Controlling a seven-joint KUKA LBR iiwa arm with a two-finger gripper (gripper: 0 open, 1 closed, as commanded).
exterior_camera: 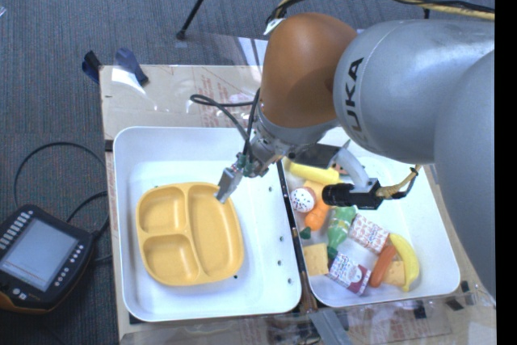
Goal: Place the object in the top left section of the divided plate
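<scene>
Yellow divided plate (190,234) in left bin (129,166)

The yellow divided plate (190,234) lies in the left bin (129,166), toward its eight o'clock side. The gripper (224,190) hangs over the plate's one o'clock rim, its tip just above the long right-hand section. The arm (388,85) sweeps in from three o'clock, its orange band (303,69) at twelve o'clock from the plate. The right bin (440,254) holds a heap of toy food: a banana (408,258), a carrot (317,218), a white ball (303,199) and small cartons (350,271). A pendant (36,254) sits on the floor at nine o'clock.
</scene>
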